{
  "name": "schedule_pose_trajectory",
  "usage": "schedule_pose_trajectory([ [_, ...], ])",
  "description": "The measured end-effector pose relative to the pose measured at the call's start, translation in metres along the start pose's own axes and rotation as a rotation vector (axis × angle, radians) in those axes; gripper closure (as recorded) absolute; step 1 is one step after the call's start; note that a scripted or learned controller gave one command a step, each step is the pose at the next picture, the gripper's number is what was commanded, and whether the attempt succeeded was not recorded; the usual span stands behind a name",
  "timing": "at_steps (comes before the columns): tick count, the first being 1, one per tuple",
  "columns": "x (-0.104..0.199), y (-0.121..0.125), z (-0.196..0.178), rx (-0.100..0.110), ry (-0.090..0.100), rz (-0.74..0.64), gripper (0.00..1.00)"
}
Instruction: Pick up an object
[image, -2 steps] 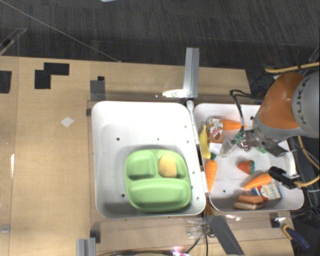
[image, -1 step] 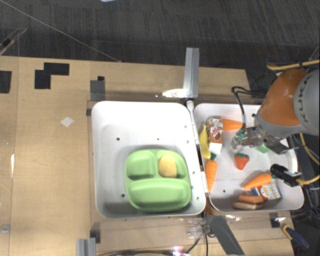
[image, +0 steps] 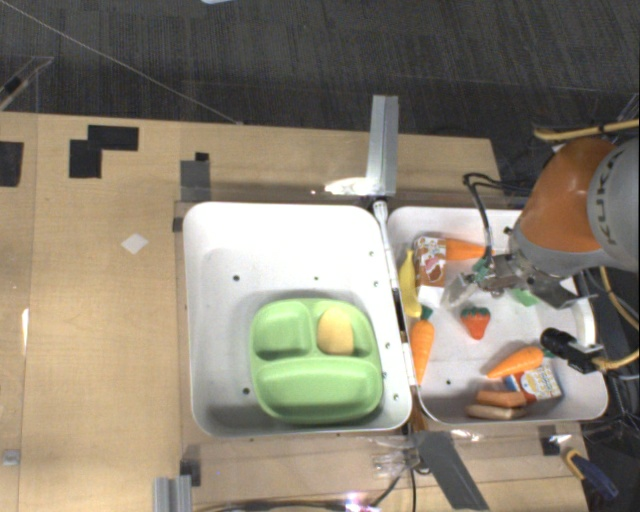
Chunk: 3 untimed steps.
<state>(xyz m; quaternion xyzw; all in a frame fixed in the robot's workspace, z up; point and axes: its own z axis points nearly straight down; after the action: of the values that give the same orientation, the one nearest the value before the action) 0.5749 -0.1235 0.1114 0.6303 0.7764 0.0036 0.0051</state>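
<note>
Bench: two white bins (image: 215, 300) side by side.
Gripper (image: 478, 285): right bin, over strawberry (image: 476, 321).
Fingers: seemingly open, holding nothing.

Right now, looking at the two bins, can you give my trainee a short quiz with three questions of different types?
1. True or false: the green tray lies in the left bin.
2. What sits in the tray's upper right compartment: (a) the yellow fruit, (b) a spoon, (c) a cup?
3. Which small red item lies nearest below the hand in the right bin?

Key: 1 true; 2 a; 3 the strawberry.
</note>
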Motion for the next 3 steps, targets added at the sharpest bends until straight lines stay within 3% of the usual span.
schedule_pose_trajectory([
  [1,0.014,0.067,0.023,0.0,0.0,0.298,0.0],
  [2,0.008,-0.017,0.019,-0.001,0.0,0.319,0.0],
  [3,0.017,-0.015,0.019,-0.003,-0.004,0.438,0.0],
])
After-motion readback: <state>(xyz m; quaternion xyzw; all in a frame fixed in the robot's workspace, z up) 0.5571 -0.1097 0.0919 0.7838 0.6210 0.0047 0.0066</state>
